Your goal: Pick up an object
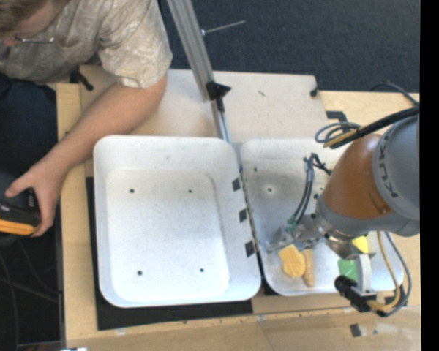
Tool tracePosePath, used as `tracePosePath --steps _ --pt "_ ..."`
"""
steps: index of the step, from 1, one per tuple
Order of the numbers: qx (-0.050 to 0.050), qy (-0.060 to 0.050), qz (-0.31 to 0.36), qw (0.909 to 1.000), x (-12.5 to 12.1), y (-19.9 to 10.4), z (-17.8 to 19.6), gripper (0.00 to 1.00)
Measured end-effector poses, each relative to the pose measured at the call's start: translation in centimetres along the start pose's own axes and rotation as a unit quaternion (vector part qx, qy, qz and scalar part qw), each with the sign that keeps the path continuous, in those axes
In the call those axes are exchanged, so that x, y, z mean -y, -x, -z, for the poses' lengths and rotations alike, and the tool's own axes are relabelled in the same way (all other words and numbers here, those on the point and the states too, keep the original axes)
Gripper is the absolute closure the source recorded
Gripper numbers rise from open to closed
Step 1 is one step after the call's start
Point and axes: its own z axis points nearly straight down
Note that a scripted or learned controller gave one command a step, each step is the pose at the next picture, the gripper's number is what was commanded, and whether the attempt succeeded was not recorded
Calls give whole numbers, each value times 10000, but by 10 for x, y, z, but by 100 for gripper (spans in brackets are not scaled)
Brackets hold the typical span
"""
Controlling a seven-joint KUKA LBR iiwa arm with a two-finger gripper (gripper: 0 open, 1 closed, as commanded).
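**Probably a light, soft piece waiting low in the right bin**

Down in the right bin (278,159), near its lower edge and close to the wall shared with the left bin (168,218), lies a yellow-orange object (293,262). It looks lumpy and matte, like a bit of foam or sponge, so I judge it light and somewhat yielding, not brittle and not slick. A small green object (347,268) and a bit of bright yellow (360,245) show just to its right, partly covered by the arm.

Over that corner the arm's orange band (355,185) and grey wrist hang, and the gripper (301,234) sits just above the yellow-orange object. Whether the gripper is released or clenched I cannot tell; the wrist and cables hide too much, and nothing is plainly held.

As for a hold, the middle of the lump looks best, pinched across its narrower width, since a soft piece squeezed at a tip may fold or slip out. Its closeness to the bin wall could crowd one side of the pinch.

At the tabletop's (263,104) left a person's hand (40,192) rests on a yellow-and-black device (11,218).
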Motion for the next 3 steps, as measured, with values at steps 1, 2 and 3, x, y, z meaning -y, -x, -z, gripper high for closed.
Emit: tracePosePath --steps 1,2,3 --pt "1 30 -27 10000 -2 1 11 100" --pt "6 30 -23 10000 4 8 63 100" --pt "10 37 11 10000 2 20 115 100"
